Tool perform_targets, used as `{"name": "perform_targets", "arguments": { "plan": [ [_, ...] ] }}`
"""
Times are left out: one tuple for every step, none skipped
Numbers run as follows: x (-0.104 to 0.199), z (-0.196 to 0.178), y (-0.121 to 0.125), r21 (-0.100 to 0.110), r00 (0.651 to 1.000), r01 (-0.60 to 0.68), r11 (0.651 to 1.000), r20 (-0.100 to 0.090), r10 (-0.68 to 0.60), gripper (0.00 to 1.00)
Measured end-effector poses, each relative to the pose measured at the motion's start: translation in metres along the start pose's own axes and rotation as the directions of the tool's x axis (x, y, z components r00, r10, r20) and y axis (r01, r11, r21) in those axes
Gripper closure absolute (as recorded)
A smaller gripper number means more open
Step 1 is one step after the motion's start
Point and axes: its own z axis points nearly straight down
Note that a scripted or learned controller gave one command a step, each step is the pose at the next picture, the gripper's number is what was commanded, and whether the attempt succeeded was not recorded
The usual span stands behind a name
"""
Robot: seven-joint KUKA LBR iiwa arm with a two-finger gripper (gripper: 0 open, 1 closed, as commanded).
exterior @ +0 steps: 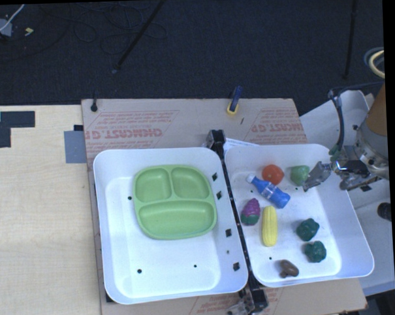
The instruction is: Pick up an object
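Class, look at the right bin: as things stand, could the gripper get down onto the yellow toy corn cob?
Probably yes. The yellow toy corn cob lies uncovered near the middle of the right white bin, with nothing on top. The purple toy sits close beside it, which may crowd the gripper, now at the bin's right rim.

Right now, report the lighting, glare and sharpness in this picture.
Camera view: even, soft light; faint shadows under the toys; no harsh glare on the right bin or green plate; the hand looks slightly soft; dark floor behind is underexposed.
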Motion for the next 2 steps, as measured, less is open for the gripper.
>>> {"name": "perform_targets", "arguments": {
  "plan": [
    [-0.001,0.064,-0.005,0.005,1.000,0.001,1.000,-0.002,-0.001,0.00],
    [0.007,0.121,0.002,0.004,1.000,0.002,1.000,-0.002,-0.002,0.00]
  ]
}}
